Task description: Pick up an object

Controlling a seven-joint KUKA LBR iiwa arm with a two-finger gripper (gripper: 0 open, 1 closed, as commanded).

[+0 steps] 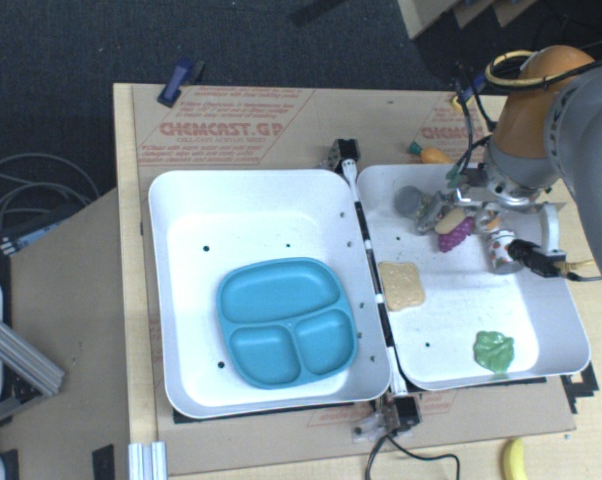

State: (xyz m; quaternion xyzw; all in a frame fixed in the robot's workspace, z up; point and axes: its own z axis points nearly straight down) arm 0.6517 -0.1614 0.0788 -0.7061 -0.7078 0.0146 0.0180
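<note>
The arm [556, 118] reaches in over the far end of the right bin [541, 353], its gripper [459, 208] low among a cluster of small things there, and the pick looks unfinished: nothing is seen lifted clear, and whether the fingers stand open or closed on anything cannot be told from this angle. In the left bin [181, 268], beside the right bin across the shared divider, a blue tray [286, 320] with three compartments lies flat and untouched. Inside the right bin, a tan block [402, 284] rests against the wall on the divider side, a green lump [493, 350] sits near the bin's near end, a grey piece [410, 201] lies by the far corner next to the divider, and a purple piece [453, 234] lies just under the gripper, the likeliest target by position. A small can [499, 251] stands just beside the purple piece, toward the bin's outer wall. What remains, by this view, is a closing on one thing and a lift. Room is tight at the far end of the right bin, where the grey piece, the purple piece and the can crowd the tool near the wall; the bin's middle floor is open, and the green lump stands well apart from the rest with free space on every side.
</note>
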